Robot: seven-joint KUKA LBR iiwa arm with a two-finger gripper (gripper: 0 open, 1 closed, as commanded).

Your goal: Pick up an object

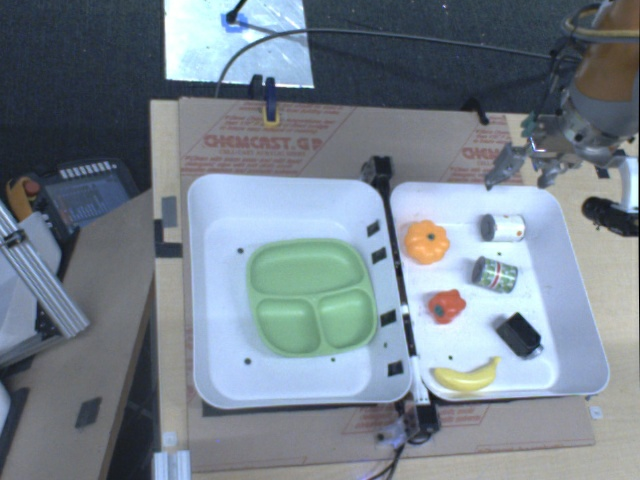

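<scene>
The right bin [575, 298] holds an orange pumpkin [425, 241], a white can lying on its side [503, 228], a green-labelled can [495, 274], a red pepper [447, 306], a black box [520, 334] and a yellow banana [465, 375]. My gripper [527, 167] hangs above the bin's far edge, up and right of the white can, with its two fingers spread apart and nothing between them.
The left bin [215, 268] carries a green three-part tray [308, 296]. A black clip strip [392, 268] runs between the bins. Cardboard lies under both. A cable crosses the far side, and a pendant [85, 196] sits at the left.
</scene>
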